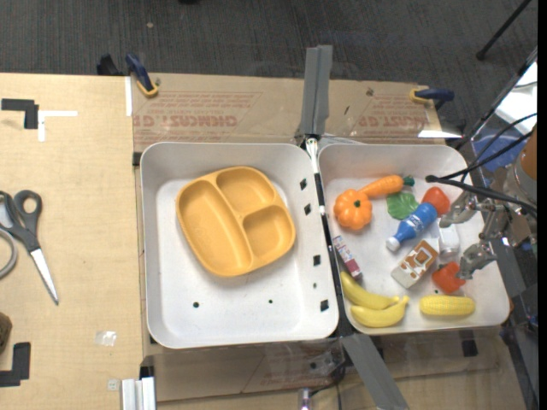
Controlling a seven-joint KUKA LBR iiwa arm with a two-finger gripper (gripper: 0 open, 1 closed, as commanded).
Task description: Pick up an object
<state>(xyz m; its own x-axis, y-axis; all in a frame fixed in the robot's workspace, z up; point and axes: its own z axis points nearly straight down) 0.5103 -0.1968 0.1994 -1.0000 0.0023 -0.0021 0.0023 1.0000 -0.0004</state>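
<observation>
arm enters from right edge, gripper low over right bin — fingers spread apart, grasping nothing.

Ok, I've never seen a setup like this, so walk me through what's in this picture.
One camera fixed above a bench looks down at a slant. The metal parts at the right are the end of a robot arm; its gripper hangs over the right-hand side of the right bin. I cannot tell whether it grips anything. The left bin holds a yellow divided plate. The right bin holds toy food: a small pumpkin, a carrot, a blue bottle, a little carton, a banana and a corn cob. Scissors lie on the bench at the far left.
</observation>
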